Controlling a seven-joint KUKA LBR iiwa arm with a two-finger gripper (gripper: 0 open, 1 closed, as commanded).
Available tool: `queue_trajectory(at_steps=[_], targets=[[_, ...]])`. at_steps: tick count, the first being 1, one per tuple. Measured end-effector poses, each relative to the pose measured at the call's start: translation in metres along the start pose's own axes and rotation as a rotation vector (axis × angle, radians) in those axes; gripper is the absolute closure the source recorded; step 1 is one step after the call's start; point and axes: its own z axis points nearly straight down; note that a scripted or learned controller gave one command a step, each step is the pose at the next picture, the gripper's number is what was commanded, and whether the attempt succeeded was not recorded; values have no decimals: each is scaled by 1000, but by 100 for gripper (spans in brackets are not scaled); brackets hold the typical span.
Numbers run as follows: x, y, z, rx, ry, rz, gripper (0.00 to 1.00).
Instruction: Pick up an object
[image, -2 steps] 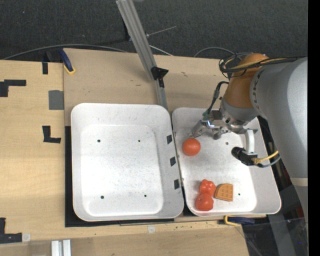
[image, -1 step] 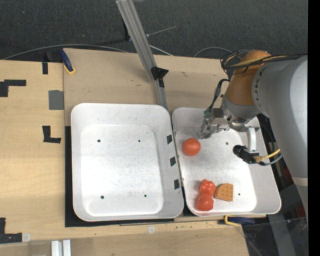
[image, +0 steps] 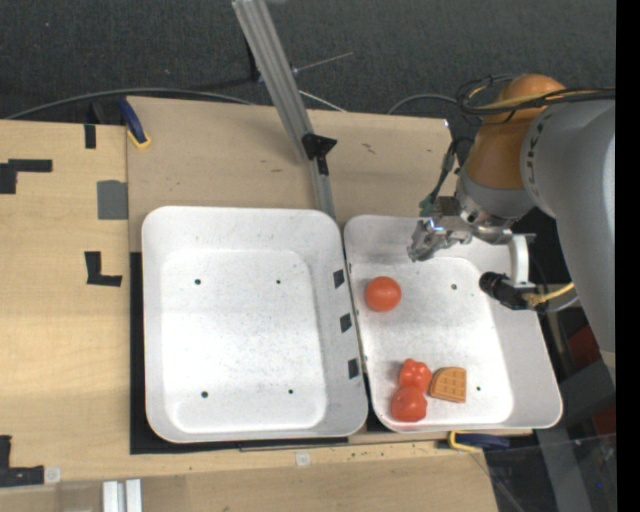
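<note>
Three candidate objects lie in the right bin (image: 520, 400), none lifted: an orange-red ball (image: 382, 294) left of centre, alone; a red pepper-like toy (image: 409, 390) at the near edge; and a tan waffle-like piece (image: 449, 384) touching or just beside the red toy on its right. The gripper (image: 428, 243) hangs over the bin's far edge, right of and beyond the ball, apart from it, with nothing between the jaws; whether they are spread or pressed together I cannot tell at this size. Judgement: the pick is not yet made; approach, closure and lift all remain. The left bin (image: 170, 330) sits on the counter (image: 200, 150). No brand, label or legible writing seen on anything.
</note>
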Motion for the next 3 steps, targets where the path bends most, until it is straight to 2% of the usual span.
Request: queue_trajectory(at_steps=[2,3], targets=[[0,7,-83,0,0,0,100],[58,-9,-93,5,3,-5,100]])
